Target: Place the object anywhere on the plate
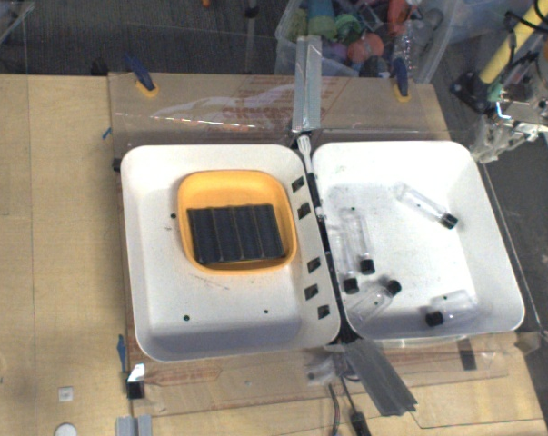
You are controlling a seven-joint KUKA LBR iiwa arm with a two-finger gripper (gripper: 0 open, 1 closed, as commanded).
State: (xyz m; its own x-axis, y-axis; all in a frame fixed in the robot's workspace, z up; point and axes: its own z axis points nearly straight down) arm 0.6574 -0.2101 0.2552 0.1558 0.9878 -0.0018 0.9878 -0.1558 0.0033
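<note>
Black ridged object [234, 232] on orange plate [234, 184]

Glossy orange plastic plate [237, 186]; clear plastic tubes [425, 205], black caps; smooth white bins [155, 243]; wood bench [37, 243]

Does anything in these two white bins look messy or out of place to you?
Nothing looks damaged or spilled. The clear plastic tubes with black caps lie scattered at different angles in the right white bin. In the left white bin, the orange plate already holds a dark ribbed rectangular block.
</note>
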